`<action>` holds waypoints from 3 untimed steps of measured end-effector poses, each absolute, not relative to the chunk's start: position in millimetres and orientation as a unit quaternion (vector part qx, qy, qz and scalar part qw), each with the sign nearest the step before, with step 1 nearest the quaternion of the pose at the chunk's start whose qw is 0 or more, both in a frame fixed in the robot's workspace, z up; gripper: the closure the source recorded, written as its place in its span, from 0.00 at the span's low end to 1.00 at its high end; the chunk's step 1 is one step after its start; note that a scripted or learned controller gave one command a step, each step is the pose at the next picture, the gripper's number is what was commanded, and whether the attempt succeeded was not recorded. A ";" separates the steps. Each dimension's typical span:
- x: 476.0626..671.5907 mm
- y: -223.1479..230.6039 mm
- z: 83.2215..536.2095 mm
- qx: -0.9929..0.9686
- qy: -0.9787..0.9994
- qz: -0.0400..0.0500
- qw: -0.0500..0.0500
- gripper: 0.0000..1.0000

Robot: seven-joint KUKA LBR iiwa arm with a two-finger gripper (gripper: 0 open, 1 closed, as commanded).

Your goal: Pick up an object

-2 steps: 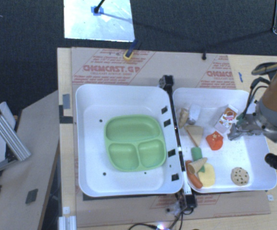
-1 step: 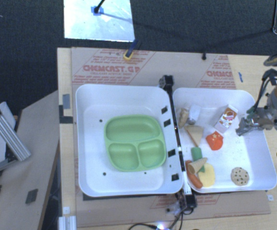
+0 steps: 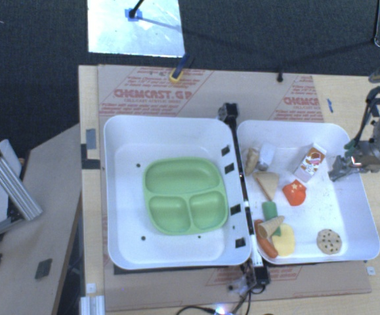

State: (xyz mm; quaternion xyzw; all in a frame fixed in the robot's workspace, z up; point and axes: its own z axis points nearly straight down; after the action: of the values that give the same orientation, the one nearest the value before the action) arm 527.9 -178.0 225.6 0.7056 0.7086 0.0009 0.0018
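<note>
The right bin (image 3: 357, 205) holds several toy foods: a small milk carton (image 3: 310, 162), a red tomato-like piece (image 3: 295, 193), a tan wedge (image 3: 266, 184), a chocolate-chip cookie (image 3: 329, 241), and a heap of green, orange and yellow pieces (image 3: 272, 231) at the front left. A pale cone and a small white piece (image 3: 258, 156) lie at the back left. My gripper (image 3: 344, 168) hangs over the bin's right rim, to the right of the carton, with nothing visibly in it.
The left bin (image 3: 121, 195) holds a green three-compartment plate (image 3: 182, 195). A black divider with clips (image 3: 237, 182) runs between the bins. Cardboard sheeting (image 3: 157, 90) lies under both bins, and a metal frame (image 3: 6, 182) stands at the far left.
</note>
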 end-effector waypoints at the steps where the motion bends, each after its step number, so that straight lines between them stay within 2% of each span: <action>1: 549.2 -123.0 217.4 0.704 0.711 0.001 0.001 1.00; 2: 569.7 -65.4 222.8 0.703 0.711 0.002 0.001 1.00; 3: 589.6 -54.5 216.8 0.705 0.710 0.001 0.001 1.00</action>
State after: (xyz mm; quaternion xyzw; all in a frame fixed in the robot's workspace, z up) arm 589.6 -54.5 216.8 0.7047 0.7095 0.0012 0.0013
